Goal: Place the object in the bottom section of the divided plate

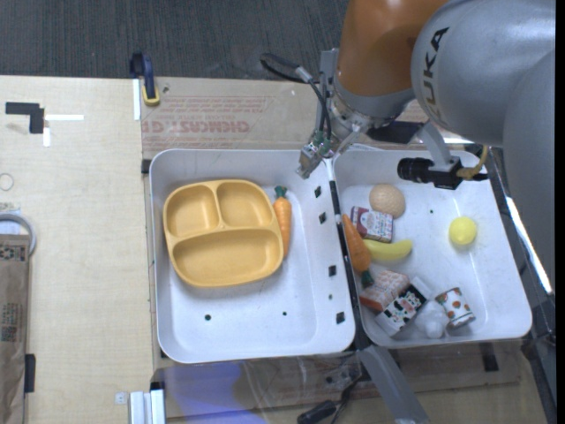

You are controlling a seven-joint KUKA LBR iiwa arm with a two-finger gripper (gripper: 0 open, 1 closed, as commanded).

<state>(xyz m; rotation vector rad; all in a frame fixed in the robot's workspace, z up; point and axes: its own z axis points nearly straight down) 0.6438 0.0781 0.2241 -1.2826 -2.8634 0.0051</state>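
Desk (71, 263): bare pale surface at 9 o'clock, a brown paper bag (12, 325) at its left edge.

Left bin (243, 334): the divided plate (225, 232), yellow, sits in the upper-left part of the bin, close to the left wall. Its two small sections lie at 12 o'clock, the one large bottom section (228, 256) at 6 o'clock. A small carrot (282, 216) lies just beside the plate's right rim, at 3 o'clock from the plate, green top pointing to 12 o'clock. Open white floor runs from 4 to 7 o'clock below the plate and along the right wall.

Gripper (311, 159): hangs over the upper rim where the two bins meet, at 1 o'clock from the plate, well apart from the carrot. Fingers: too small and blurred, cannot tell apart or together; nothing visible between them.

Right bin (494, 325): crowded. A second carrot (356, 244) lies along the left wall, a red-and-white box (377, 224) and a banana (388, 250) beside it, a beige ball (387, 200) at 12 o'clock, a lemon (463, 230) at 3 o'clock, small packages and a can (455, 308) at 6 o'clock.
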